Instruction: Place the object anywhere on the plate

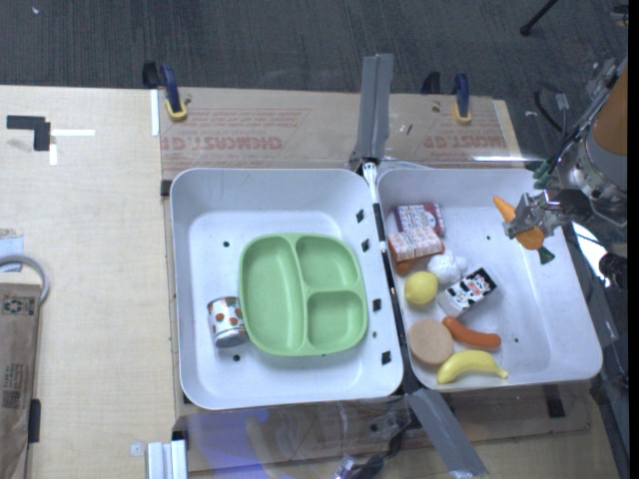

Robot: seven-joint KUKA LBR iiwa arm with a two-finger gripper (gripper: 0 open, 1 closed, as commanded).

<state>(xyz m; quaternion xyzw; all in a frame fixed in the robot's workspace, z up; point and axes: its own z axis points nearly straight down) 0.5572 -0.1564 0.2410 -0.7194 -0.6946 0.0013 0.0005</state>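
Observation:
A green divided plate (303, 293) lies in the left bin (200, 218), with nothing on it. My gripper (527, 222) hangs over the back right part of the right bin (559, 317). An orange toy carrot (505, 208) with a green stem end sits crosswise between its fingers, sticking out on both sides. The gripper is shut on the carrot and lifted a little above the bin floor. Plate and gripper are far apart, with the bins' divider between them.
A small spotted can (228, 320) stands against the plate's left edge. The right bin holds a pink box (416, 230), a lemon (420, 287), a cow-patterned carton (469, 290), a sausage (471, 334), a round bun (431, 341) and a banana (471, 367).

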